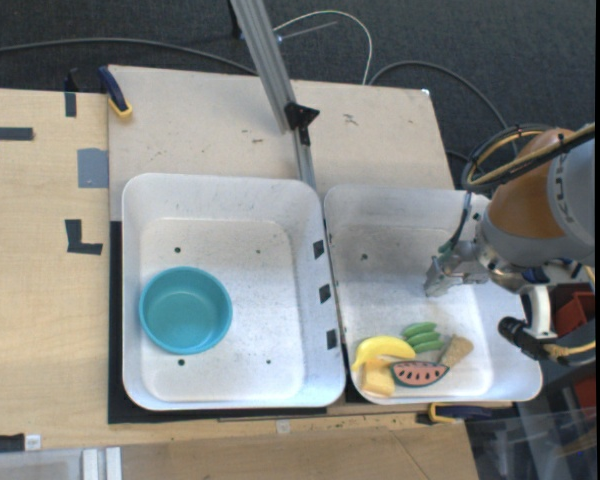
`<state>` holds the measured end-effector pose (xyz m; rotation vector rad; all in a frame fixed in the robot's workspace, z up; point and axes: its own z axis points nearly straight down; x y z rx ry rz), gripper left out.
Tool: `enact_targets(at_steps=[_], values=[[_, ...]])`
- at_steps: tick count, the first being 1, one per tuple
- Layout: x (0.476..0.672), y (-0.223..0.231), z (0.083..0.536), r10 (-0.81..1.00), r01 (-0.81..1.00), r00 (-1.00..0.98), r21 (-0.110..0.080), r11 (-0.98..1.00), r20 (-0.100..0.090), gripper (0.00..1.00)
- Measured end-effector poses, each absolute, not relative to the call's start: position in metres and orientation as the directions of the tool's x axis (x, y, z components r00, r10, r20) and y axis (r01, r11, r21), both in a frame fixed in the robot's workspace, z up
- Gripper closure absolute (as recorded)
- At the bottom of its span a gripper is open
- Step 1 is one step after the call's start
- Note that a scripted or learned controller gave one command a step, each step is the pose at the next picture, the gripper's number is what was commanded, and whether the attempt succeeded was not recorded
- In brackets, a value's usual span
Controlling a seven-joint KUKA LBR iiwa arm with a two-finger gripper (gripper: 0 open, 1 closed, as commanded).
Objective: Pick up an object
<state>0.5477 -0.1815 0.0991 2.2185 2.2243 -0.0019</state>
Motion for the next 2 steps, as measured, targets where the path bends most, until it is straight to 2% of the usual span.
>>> enact_targets(at_steps=[1, 2], values=[[0.553, -0.186, 0.144, 1.0, 1.0, -0.001, 0.002, 0.001, -0.001, 1.0], [0.552, -0.187, 0.207, 1.0, 1.0, -0.002, 0.005, 0.002, -0.002, 1.0]])
